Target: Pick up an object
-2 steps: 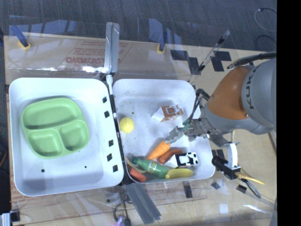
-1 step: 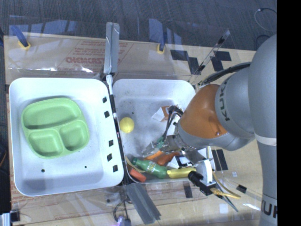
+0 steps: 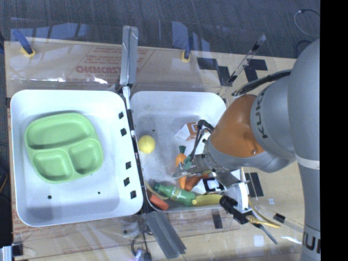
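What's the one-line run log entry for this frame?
arm: low over right bin | gripper: among orange pieces by green bottle | grasp: unconfirmed | yellow ball: loose | left bin: green tray

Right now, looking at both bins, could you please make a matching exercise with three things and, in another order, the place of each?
Things:
1. green divided plate
2. yellow ball
3. green bottle

Places:
A. lying along the near wall of the right bin
B. in the left bin
C. in the right bin, close to the divider between the bins

Pairs: 1-B, 2-C, 3-A
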Controlling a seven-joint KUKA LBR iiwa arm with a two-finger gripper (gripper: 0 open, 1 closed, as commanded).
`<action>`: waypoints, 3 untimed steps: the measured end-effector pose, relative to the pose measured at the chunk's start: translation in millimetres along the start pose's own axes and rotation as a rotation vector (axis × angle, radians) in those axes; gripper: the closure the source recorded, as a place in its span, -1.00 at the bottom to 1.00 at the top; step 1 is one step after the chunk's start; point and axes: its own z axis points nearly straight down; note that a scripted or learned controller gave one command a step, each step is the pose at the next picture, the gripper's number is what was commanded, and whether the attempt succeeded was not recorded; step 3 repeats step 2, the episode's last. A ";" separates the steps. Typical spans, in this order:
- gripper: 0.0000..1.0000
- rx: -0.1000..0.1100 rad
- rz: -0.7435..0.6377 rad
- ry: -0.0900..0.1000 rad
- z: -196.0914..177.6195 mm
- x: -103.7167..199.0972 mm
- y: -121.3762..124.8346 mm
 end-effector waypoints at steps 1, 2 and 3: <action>1.00 0.000 -0.001 0.000 -118.1 55.8 5.5; 1.00 0.000 -0.066 0.000 -175.1 63.7 39.2; 1.00 0.000 -0.066 0.000 -175.1 63.7 39.2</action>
